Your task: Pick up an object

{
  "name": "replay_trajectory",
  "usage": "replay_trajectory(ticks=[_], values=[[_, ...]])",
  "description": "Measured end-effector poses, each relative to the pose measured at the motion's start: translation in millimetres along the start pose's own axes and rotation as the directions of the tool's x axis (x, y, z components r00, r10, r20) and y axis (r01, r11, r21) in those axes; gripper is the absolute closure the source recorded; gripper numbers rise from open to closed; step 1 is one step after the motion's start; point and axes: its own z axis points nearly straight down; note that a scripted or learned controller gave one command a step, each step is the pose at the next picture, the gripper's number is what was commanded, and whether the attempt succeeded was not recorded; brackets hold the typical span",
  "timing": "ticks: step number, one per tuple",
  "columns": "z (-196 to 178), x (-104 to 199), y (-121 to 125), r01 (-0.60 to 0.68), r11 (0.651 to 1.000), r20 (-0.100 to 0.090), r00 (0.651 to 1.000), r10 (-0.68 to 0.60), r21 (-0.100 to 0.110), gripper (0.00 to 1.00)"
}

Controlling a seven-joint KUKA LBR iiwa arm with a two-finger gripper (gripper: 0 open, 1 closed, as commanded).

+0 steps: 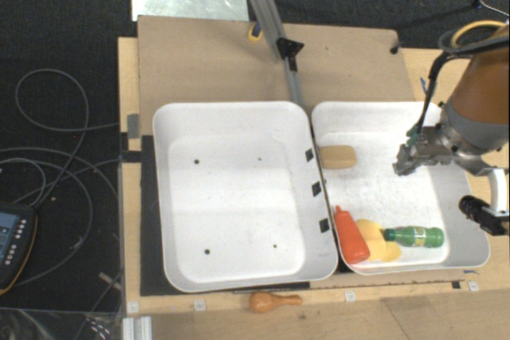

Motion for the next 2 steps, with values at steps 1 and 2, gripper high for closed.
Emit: replay_trajectory(ticks=[1,2], values=[[-63.8,4.2,3.2,0.001,1.000,0.000,1.000,-0.001,-0.001,1.00],[-72.2,4.1,4.3,0.000,1.000,-0.001,1.000,0.000,0.005,1.00]])
